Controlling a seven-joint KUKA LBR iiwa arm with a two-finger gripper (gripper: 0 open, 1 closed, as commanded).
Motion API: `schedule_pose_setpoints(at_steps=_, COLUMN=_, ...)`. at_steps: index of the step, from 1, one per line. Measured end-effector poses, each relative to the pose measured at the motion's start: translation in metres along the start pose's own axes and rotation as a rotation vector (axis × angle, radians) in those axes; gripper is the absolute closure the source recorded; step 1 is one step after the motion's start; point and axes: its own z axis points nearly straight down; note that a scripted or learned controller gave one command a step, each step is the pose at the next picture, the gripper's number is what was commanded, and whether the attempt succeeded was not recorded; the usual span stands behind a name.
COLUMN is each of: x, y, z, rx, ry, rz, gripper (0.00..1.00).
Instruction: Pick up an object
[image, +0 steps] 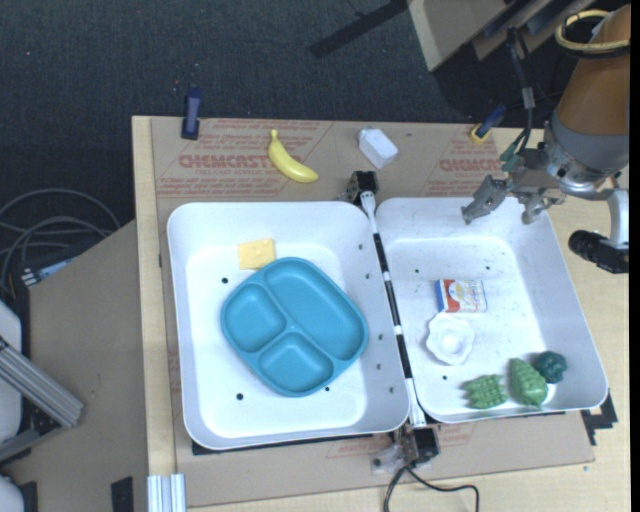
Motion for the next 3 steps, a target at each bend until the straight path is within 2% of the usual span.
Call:
schedule_pose_setpoints(at_steps=1, x=0.012, y=-0.005, z=0.14, rx=0.0, ry=0.0, rz=0.0, gripper=0.0)
schedule_pose_setpoints(at_steps=2, x=0.022, y=-0.041, z=0.14, rx=0.002, ry=0.001, rz=0.001, gripper=0.0)
schedule_pose_setpoints(at_steps=3, x=0.021, y=-0.04, z=0.13, rx=0.0, ry=0.0, rz=0.002, gripper=1.0)
